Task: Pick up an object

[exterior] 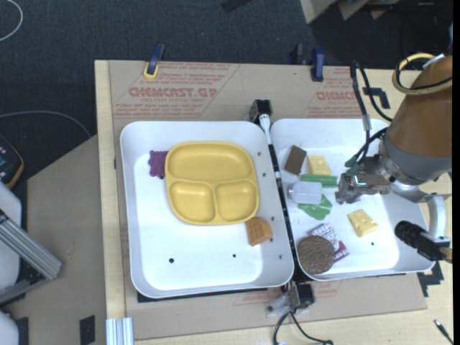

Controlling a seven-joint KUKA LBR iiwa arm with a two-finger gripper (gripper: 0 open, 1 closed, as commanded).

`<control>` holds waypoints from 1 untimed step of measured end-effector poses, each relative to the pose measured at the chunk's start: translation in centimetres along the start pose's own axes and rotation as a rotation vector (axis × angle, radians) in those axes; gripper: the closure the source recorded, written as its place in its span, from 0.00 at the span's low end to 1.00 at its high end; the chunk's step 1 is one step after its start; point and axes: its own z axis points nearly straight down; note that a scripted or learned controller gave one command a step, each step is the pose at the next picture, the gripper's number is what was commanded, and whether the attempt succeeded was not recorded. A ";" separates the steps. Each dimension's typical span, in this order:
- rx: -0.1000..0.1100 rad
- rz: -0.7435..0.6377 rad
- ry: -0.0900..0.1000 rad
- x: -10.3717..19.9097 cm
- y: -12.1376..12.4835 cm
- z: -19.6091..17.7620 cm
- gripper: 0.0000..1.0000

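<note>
My gripper [350,190] hangs over the right bin [381,264], just above and to the left of a yellow cheese wedge [362,222]. Nothing shows between its fingers. Left of it in the same bin lie a brown block [295,159], a small yellow block [318,165], a pale grey-green piece [307,191], green pieces [316,208], a red-and-white wrapper [327,234] and a round brown cookie [315,254]. The left bin [144,250] holds a yellow divided tray [212,181], a purple item [157,163] at its left edge and an orange waffle-like piece [259,231].
The grey arm with its orange band [424,113] covers the right bin's far right side. Cables [366,92] run along the bench behind the bins. Blue and yellow clamps [152,62] hold the board's back edge. A black divider strip [272,157] sits between the bins.
</note>
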 end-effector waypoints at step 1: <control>-0.008 0.000 -0.004 0.7 1.3 -0.4 1.00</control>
